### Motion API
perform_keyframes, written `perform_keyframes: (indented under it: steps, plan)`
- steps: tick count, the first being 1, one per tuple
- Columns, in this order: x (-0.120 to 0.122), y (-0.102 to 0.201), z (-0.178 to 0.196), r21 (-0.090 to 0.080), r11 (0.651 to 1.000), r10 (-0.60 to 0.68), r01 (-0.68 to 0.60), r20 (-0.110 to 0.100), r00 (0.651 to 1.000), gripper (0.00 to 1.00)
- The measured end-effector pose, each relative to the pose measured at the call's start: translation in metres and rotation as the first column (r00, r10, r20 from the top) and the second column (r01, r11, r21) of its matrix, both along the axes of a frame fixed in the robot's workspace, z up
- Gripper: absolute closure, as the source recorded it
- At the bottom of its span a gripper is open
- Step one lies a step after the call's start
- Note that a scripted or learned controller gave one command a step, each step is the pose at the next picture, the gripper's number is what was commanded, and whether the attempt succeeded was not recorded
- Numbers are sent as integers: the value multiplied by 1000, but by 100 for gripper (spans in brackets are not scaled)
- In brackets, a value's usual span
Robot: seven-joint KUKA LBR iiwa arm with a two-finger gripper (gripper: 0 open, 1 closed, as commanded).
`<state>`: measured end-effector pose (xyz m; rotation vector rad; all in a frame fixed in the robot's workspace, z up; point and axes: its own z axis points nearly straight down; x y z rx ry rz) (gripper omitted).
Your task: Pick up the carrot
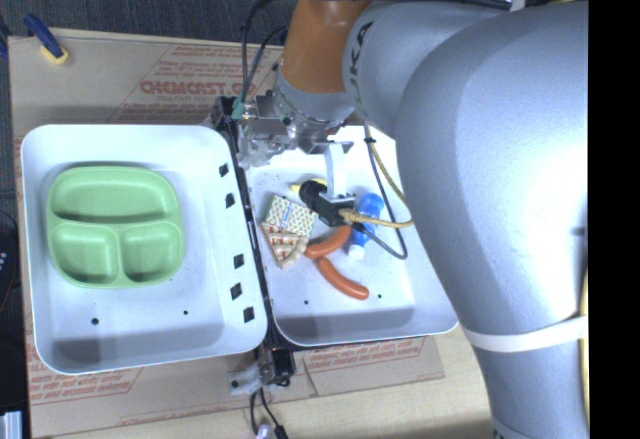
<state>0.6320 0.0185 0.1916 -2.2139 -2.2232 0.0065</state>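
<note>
At 12 o'clock of the right bin [430, 322], we cannot tell the hand's [285, 139] state; the wrist hides it. We locate the carrot [342, 279] at 6 o'clock, on cardboard-covered table [150, 77].

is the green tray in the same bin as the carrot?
No. The green tray lies in the left bin, while the carrot lies in the right bin.

Far right corner of the right bin [340, 322] hidden under the arm [480, 127]. Gripper fingers lost beneath the wrist. Arm cropped at the right and near edges.
</note>
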Motion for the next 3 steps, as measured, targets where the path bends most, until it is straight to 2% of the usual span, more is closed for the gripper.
perform_keyframes:
  steps: [1, 2, 3]
  plan:
    - [-63, -30, 0, 1, 926, 377, -377, 1, 926, 100]
    - [-1, -93, 0, -1, 929, 371, -371, 3, 929, 100]
    - [0, -92, 11, -1, 927, 375, -375, 2, 927, 100]
